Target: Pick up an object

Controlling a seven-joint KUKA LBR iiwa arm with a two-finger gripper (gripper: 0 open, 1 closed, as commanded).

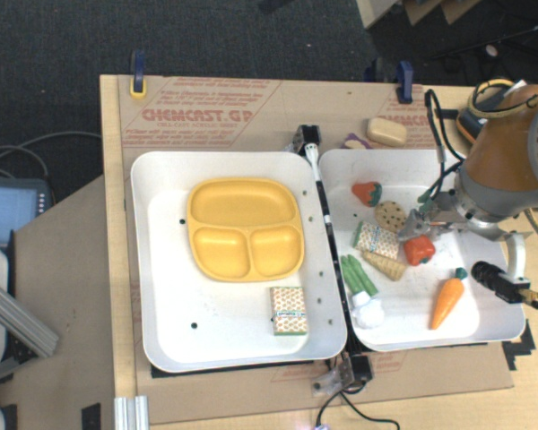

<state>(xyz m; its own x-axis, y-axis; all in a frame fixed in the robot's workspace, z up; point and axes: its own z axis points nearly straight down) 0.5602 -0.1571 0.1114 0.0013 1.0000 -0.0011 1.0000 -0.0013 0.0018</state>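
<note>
Arm in from right edge of frame, orange band at upper right. Gripper (423, 228) down in right bin (484, 330), mid-right of frame, right over red toy (420, 251). Fingers' spread: cannot tell, wrist hides them. Carrot (446, 301) lies lower right, apart from gripper. Strawberry (367, 193), cookie (390, 214), patterned packet (377, 240) left of gripper. Left bin (152, 267), centre frame, carries yellow divided plate (246, 227), small box (289, 310) just below plate.
</note>
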